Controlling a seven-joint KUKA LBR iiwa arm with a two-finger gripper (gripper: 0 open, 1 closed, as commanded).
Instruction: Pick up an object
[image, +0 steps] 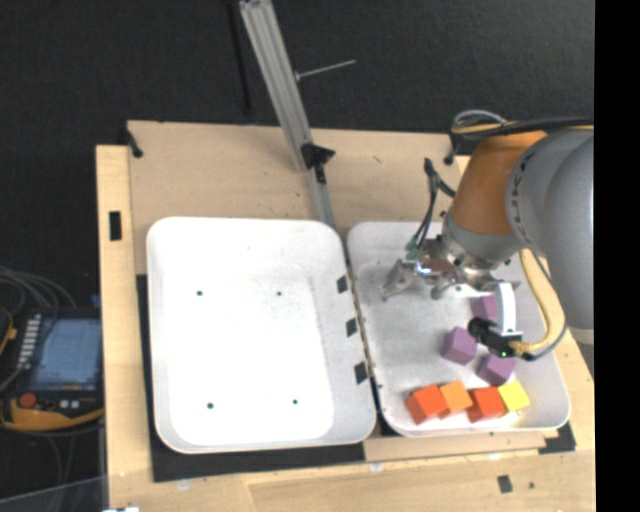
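The arm (500, 200) reached in from the right and hung over the right bin (400, 330). Its gripper (430, 272) was low over the upper part of that bin, above a bare patch of the white floor. Whether the pincer was open or closed, I cannot tell, because the wrist covered much of it and the metal parts were small and blurred. Nothing could be seen held in it.

The blocks lay in the lower right part of the same bin. 2 purple blocks, one (460, 345) near the middle and another (495, 368) just beside it to the lower right, lay under the wrist. Along the near wall there was a row: an orange-red block (428, 403), an orange block (456, 396), a red block (488, 403) and a yellow block (514, 396), close together. The left bin (250, 330) had only a few dark dots on its floor.

In my judgement the task was not done. All blocks rested on the bin floor, apart from the gripper. What remained was to move to 1 block, grasp it and lift it.
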